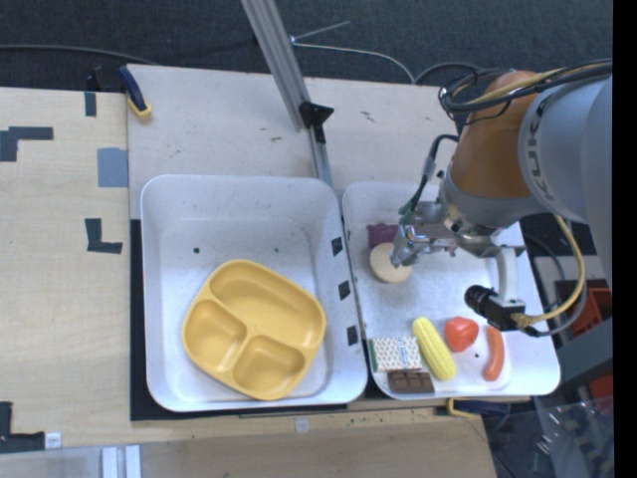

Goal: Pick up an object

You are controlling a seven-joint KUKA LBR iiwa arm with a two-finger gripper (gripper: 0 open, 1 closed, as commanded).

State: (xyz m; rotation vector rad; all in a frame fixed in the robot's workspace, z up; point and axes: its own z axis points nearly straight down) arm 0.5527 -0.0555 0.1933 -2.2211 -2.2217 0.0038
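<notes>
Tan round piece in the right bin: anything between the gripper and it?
Nothing visible. The gripper sits right at the tan round piece, at its upper right edge. The maroon item lies just behind it, beside the gripper, not between them.

The arm [557, 137] is bulky and grey with a broad orange band [488, 152] above the wrist. Black and yellow cables [562, 277] loop around it. Its gripper [403, 252] is pale metal.
</notes>
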